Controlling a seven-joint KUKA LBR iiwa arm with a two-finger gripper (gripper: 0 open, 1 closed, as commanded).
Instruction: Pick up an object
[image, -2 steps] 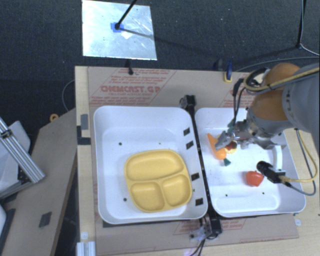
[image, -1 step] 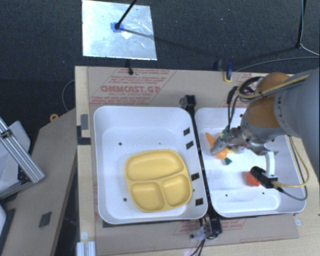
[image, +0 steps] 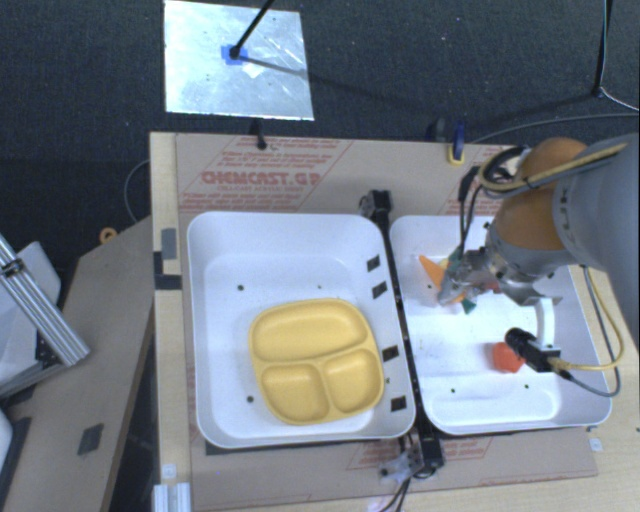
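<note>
Hovering low in right bin (image: 440, 405), gripper (image: 462, 290) over small orange piece (image: 433, 268) near bin's left wall; jaws' state: cannot tell. Judging piece light, stiff, thin-edged; gripping across narrow width. Red block (image: 505, 357) lying nearer, right. Yellow tray (image: 315, 358) sitting in left bin (image: 230, 300).

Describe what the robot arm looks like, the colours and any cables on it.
The arm is smooth, rounded and grey, with an orange band above the wrist. Yellow and black cables loop over the band, and another yellow cable trails below. The gripper is a small grey metal unit.
</note>
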